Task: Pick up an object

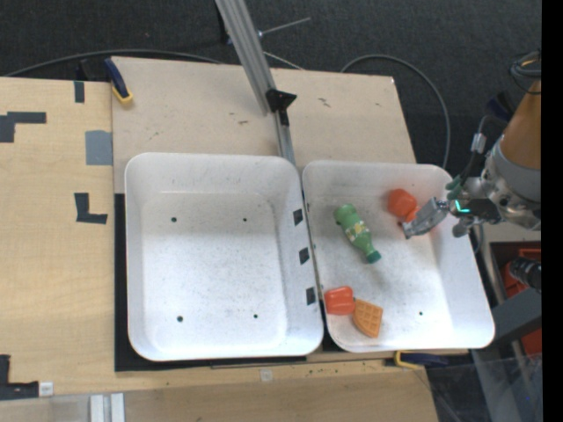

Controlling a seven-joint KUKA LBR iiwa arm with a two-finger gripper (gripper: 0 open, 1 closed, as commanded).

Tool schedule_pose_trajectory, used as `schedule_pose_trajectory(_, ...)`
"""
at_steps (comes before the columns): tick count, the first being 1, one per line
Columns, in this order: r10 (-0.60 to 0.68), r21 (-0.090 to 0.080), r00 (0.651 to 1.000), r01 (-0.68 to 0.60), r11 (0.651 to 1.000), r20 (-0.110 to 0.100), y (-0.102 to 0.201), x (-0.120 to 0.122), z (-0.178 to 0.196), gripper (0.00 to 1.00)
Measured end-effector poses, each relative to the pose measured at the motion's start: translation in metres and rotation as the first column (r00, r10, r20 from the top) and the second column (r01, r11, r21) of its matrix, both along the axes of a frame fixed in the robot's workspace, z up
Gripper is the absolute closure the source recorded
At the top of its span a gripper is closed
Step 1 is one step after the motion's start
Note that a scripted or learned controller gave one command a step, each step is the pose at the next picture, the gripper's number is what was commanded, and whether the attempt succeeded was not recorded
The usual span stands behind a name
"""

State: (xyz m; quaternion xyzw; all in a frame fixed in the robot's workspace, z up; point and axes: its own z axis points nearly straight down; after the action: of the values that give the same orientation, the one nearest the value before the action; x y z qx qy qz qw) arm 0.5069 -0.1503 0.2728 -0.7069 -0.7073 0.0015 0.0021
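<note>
The right bin (457, 315) holds several small objects. A green bottle (356, 233) lies on its side near the bin's middle. An orange-red round item (403, 203) sits toward the far right. At the front left are a red-orange block (339, 301) and a tan waffle-like piece (368, 317). My gripper (437, 226) hovers over the bin's right side, just right of the orange-red item. It is open, with nothing between its fingers.
The left bin (141, 236) sits beside the right one, with a shared ridge between them. A slanted metal pole (251, 47) rises behind the bins. Cables run across the bench at the back.
</note>
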Motion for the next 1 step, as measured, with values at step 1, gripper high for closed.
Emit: schedule_pose_trajectory(1, 0.001, -0.001, 1.0, -0.001, 1.0, 0.004, 0.0, 0.0007, 0.002, 0.0)
